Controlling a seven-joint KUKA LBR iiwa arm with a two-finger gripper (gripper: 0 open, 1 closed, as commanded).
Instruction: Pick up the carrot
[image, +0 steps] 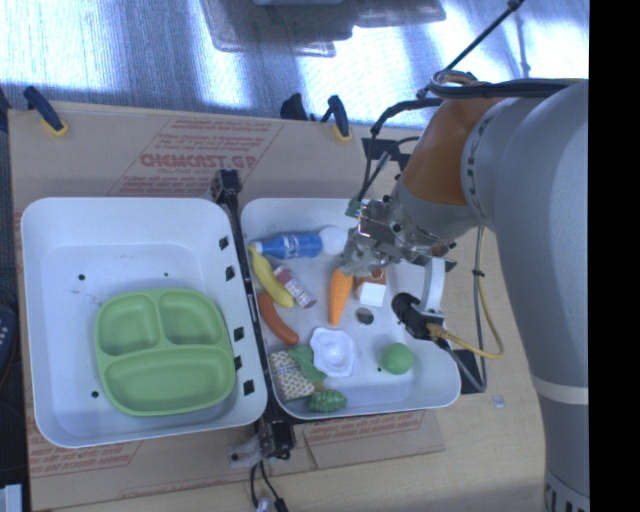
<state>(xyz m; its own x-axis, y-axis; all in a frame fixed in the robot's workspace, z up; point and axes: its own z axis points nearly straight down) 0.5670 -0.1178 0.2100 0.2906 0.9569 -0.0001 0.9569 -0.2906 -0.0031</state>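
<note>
Here the arm (520, 200) reaches in from the right and bends over the right bin (440, 385), its orange band (440, 165) sitting just above the wrist. The gripper (362, 262) hangs low over the upper middle of that bin, right at the top end of the carrot (340, 296). The carrot lies on the bin floor, nearly upright in the view, its thick end up toward the gripper and its tip pointing down toward a fried egg (332, 352). The gripper's tip appears to be touching or just above the carrot's thick end, though the wrist hardware blocks the view there, so I cannot tell how wide the gripper stands or whether it has the carrot at all.

Left of the carrot lie a banana (270, 280), a small red-labelled bottle (295, 287) and a sausage (278, 318); above them a blue bottle (290, 245) rests on its side. Just right of the carrot sits a small white block (373, 295). A green ball (397, 358) lies near the bin's lower right, and a patterned packet (290, 376) and a leafy green piece (326, 401) sit at the front edge.

The left bin (60, 240) holds a green divided plate (165, 350) (three compartments). Both bins rest on a sheet of cardboard (150, 155).
</note>
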